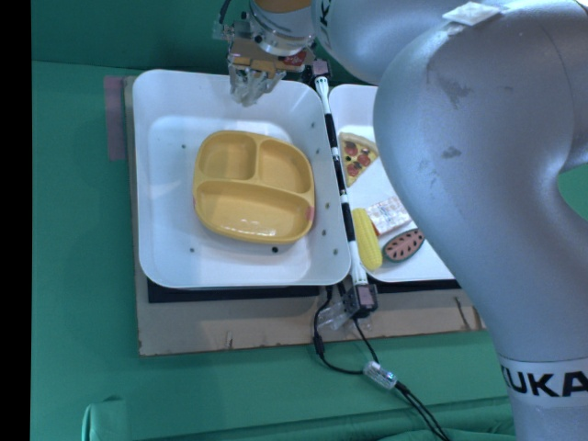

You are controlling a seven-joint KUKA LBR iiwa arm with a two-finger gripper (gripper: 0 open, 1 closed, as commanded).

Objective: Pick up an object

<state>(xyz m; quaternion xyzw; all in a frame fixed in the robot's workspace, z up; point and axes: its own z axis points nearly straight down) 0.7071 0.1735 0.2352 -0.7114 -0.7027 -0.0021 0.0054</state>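
The grey arm sweeps in from the right, its wrist bent down over the far rim of the left bin. Below the tool lies the yellow divided plate, well apart. Whether the tool is parted or closed cannot be told.

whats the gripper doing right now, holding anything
gripper: over the far rim of the left bin, nothing visible between its fingers; open or shut cannot be told.
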